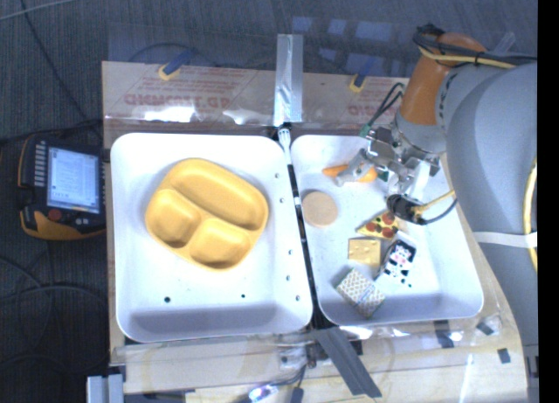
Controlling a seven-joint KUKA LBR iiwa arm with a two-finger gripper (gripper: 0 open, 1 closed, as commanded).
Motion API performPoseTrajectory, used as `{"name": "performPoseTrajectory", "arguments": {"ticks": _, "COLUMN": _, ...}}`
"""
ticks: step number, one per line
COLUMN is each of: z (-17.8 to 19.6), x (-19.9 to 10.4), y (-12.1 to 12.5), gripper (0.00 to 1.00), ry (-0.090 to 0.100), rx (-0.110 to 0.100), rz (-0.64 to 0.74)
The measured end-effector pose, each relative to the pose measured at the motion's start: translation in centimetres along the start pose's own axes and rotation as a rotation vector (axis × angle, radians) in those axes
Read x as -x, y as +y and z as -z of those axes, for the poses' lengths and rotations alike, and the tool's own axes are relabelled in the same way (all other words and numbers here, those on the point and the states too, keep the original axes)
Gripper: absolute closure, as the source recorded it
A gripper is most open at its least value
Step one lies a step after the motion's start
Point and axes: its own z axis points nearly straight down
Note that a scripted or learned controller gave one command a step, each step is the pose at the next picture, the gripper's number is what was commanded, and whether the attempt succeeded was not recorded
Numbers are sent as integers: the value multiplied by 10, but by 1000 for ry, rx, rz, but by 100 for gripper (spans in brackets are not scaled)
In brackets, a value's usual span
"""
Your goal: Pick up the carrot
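Note:
The carrot (335,170) is a small orange piece lying near the far edge of the right bin (454,292). My gripper (365,168) is low over the carrot's right end, touching or just above it. A second bit of orange shows to the right of the gripper, so the gripper seems to cover the carrot's middle. The grey arm with its orange band (421,95) comes down from the upper right.
The right bin also holds a round tan disc (320,209), a pizza-slice toy (381,225), a yellow square (364,250), a black-and-white piece (399,259) and a grey checkered block (359,290). A yellow divided dish (206,211) sits in the left bin (140,314).

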Motion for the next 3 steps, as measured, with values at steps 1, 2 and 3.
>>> {"name": "performPoseTrajectory", "arguments": {"ticks": 1, "z": 94, "x": 38, "y": 20, "gripper": 0, "ry": 4, "rx": 61, "rz": -20}}
{"name": "performPoseTrajectory", "arguments": {"ticks": 2, "z": 23, "x": 0, "y": -15, "gripper": 0, "ry": 0, "rx": 65, "rz": 154}}
{"name": "performPoseTrajectory", "arguments": {"ticks": 3, "z": 32, "x": 1, "y": -17, "gripper": 100, "ry": -1, "rx": 62, "rz": 156}}
